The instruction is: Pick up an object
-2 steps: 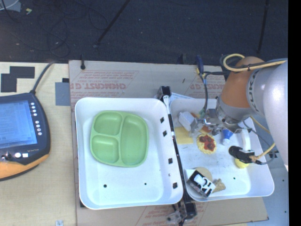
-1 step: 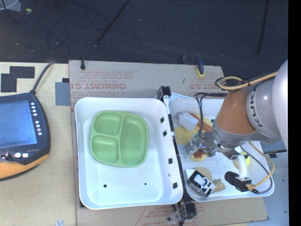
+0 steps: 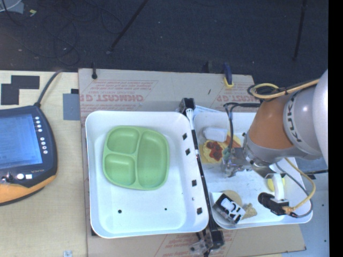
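My gripper [image 3: 232, 168] reaches down into the right bin [image 3: 252, 221], close to its left-centre floor. Just to its left lies a red and yellow object [image 3: 213, 150], very near the gripper; contact is unclear. A white object [image 3: 214, 133] lies behind that one. A black-and-white patterned object [image 3: 229, 207] rests at the bin's front left, with a tan piece [image 3: 249, 211] beside it. A yellow object [image 3: 278, 184] lies to the right, partly under the arm. Nothing visibly hangs from the gripper.
The left bin [image 3: 107, 208] holds a green divided plate [image 3: 136, 157]. The ridge between the bins [image 3: 194, 165] runs just left of the gripper. A tablet-like controller [image 3: 24, 146] sits at the far left, off the bins.
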`<state>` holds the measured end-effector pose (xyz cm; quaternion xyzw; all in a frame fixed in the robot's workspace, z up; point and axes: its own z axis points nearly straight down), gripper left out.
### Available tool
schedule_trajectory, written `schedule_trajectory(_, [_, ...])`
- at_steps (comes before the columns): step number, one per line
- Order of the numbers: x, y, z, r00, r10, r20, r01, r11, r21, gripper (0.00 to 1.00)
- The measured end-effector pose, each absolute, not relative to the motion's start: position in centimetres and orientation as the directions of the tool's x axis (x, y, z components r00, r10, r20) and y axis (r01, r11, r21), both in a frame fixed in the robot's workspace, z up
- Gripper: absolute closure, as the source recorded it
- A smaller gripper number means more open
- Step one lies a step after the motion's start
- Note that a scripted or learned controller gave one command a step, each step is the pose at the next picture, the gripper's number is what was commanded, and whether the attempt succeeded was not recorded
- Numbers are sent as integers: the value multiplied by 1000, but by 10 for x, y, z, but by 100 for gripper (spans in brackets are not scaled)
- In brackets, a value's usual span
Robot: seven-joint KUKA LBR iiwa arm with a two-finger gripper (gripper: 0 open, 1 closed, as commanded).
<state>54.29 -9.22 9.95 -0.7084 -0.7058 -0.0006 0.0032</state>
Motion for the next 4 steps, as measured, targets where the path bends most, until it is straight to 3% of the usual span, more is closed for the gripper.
schedule_trajectory(1, [543, -92, 99, 6, 1000, 6, 1000, -6, -5, 0])
schedule_trajectory(2, [627, -86, 90, -2, 1000, 0, 1000, 2, 5, 0])
schedule_trajectory(3, [626, -86, 102, -4, 1000, 1, 1000, 4, 4, 100])
schedule_trajectory(4, [571, -40, 192, -2, 1000, 3, 1000, 2, 0, 100])
